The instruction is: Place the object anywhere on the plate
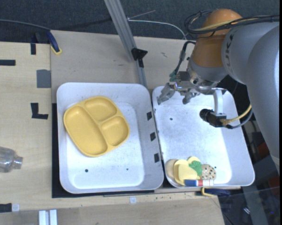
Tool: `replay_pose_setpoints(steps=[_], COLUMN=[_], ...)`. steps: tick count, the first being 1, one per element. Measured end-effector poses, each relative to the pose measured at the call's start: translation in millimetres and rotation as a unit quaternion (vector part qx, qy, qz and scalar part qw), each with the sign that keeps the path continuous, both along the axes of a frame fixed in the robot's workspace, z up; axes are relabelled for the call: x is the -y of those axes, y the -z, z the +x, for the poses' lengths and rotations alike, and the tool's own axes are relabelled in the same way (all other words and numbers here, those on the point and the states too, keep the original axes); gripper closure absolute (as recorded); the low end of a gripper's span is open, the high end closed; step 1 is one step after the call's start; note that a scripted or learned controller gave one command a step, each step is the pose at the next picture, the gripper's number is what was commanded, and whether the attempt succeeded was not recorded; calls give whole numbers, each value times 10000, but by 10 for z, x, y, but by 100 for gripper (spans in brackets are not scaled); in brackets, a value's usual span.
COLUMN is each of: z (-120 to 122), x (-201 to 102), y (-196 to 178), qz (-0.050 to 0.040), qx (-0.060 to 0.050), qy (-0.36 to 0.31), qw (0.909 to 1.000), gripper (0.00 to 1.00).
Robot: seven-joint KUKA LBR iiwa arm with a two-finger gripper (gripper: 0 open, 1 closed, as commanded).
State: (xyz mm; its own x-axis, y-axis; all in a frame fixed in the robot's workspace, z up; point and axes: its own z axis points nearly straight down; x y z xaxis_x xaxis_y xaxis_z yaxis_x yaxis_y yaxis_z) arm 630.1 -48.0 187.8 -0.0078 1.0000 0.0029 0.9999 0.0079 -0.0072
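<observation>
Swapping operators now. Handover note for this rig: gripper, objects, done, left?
Gripper: over the top edge of the right bin, nothing visible between its fingers; open or shut not clear.
Yellow divided plate: in the left bin, nothing on it.
Small objects: clustered in the right bin's bottom left corner.
Done: no placement yet.
Left: pick an object, set it on the plate.

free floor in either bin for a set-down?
Left bin: bare strip along the near wall, below the yellow divided plate. Right bin: open middle between the gripper at the far edge and the toy pile crowding the near-left corner.
</observation>
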Motion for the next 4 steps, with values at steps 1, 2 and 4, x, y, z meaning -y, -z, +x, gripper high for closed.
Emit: replay_pose_setpoints(steps=[1,2,4], z=[-787,-765,-1262], x=[-571,-544,-817], y=[1,-98,-96], qz=[-3,-6,-7], qx=[-2,14,5], qy=[14,25,28], qw=[10000,10000,10000], gripper=[0,100,100])
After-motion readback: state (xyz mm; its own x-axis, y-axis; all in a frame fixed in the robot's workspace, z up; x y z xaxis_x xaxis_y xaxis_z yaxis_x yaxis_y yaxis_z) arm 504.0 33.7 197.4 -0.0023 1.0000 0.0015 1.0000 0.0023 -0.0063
